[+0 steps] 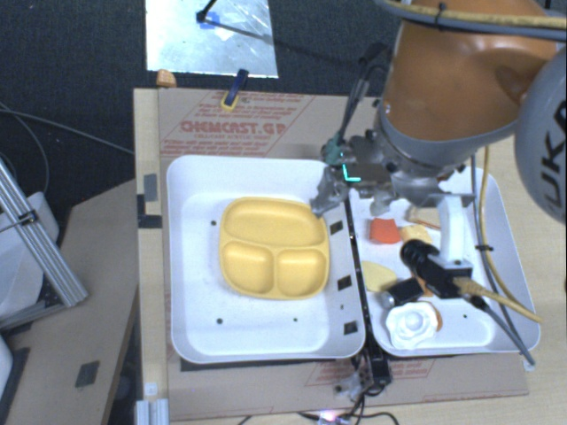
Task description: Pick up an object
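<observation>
A yellow divided plate [273, 248] lies in the left white bin [190, 326]. In the right bin [509, 237] I see an orange-red piece [383, 230], a small yellow piece [416, 234], a pale yellow flat piece [379, 276] and a white round item [410, 324] near the front. My gripper [352, 204] hangs over the wall between the two bins, towards the back. It is open, with one finger at the plate's far right rim and the other above the orange-red piece. Nothing sits between the fingers.
The arm's bulky orange and grey body covers the back of the right bin. Both bins rest on a cardboard sheet [239, 127]. A metal frame [35, 237] stands at the far left, off the bench.
</observation>
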